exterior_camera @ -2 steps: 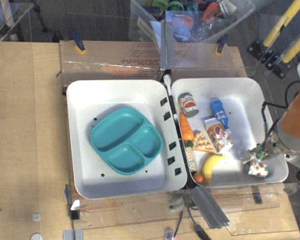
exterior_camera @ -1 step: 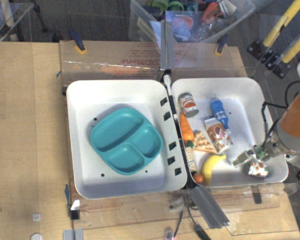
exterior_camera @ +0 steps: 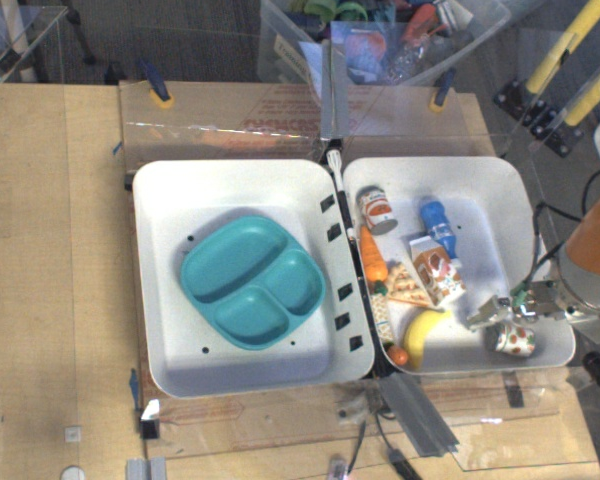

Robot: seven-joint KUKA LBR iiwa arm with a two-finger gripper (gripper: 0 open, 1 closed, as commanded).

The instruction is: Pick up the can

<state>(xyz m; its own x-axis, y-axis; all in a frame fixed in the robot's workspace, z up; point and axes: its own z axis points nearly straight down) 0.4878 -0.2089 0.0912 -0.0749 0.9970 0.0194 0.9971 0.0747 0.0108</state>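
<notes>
A: Where's the can [exterior_camera: 377,209]?

B: In the right bin [exterior_camera: 500,183], near its upper left corner, close to the divider. It lies tilted, red and white label showing. A carrot [exterior_camera: 373,258] sits just below it, and a blue bottle [exterior_camera: 438,226] is off to its right.

A: And the gripper [exterior_camera: 500,313]?

B: It's low in the right bin's lower right corner, well apart from the can. Whether the fingers are apart or together, I cannot tell; they blur into the clutter. A small patterned cup [exterior_camera: 516,340] lies just beside them.

A: Anything else there?

B: A snack packet [exterior_camera: 436,272], a banana [exterior_camera: 423,331] below it. The left bin [exterior_camera: 160,268] holds a teal tray [exterior_camera: 252,281]. Both bins rest on the tabletop [exterior_camera: 50,268].
</notes>
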